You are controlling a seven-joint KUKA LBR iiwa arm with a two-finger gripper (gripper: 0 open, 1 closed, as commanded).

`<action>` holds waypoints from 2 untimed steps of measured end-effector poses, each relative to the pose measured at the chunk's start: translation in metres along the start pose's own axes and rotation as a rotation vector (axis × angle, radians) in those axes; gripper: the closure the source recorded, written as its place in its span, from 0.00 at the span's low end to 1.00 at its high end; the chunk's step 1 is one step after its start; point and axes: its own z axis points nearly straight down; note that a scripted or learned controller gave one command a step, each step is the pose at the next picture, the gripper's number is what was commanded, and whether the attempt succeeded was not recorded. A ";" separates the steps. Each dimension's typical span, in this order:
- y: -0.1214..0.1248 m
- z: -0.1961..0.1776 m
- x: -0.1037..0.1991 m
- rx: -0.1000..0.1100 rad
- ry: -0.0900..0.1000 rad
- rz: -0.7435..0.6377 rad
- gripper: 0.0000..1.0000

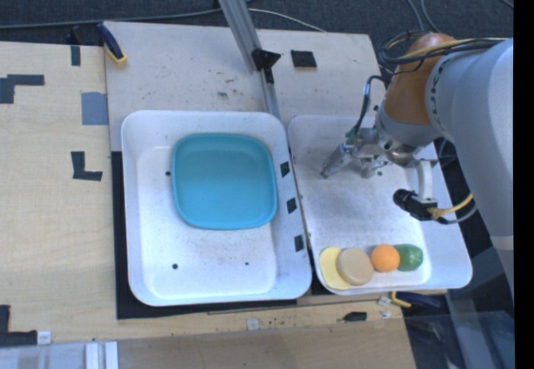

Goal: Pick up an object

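Observation:
My gripper (345, 170) hangs over the upper part of the right bin (355, 213), open, with nothing between its fingers. Along that bin's front edge lies a row of small objects: a pale yellow piece (329, 267), a tan round piece (355, 266), an orange ball (385, 258) and a green piece (410, 256). They sit well in front of the gripper, apart from it. A blue square plate (224, 180) lies in the left bin (150, 217).
A slanted metal post (242, 21) rises from the bench behind the bins. The grey arm with its orange band (417, 75) and cables (417, 200) overhangs the right bin's right side. Bare bin floor lies between the gripper and the row of objects.

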 end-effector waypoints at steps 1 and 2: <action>0.001 -0.011 0.000 -0.002 -0.001 0.000 1.00; 0.011 -0.066 0.003 -0.004 0.000 0.000 1.00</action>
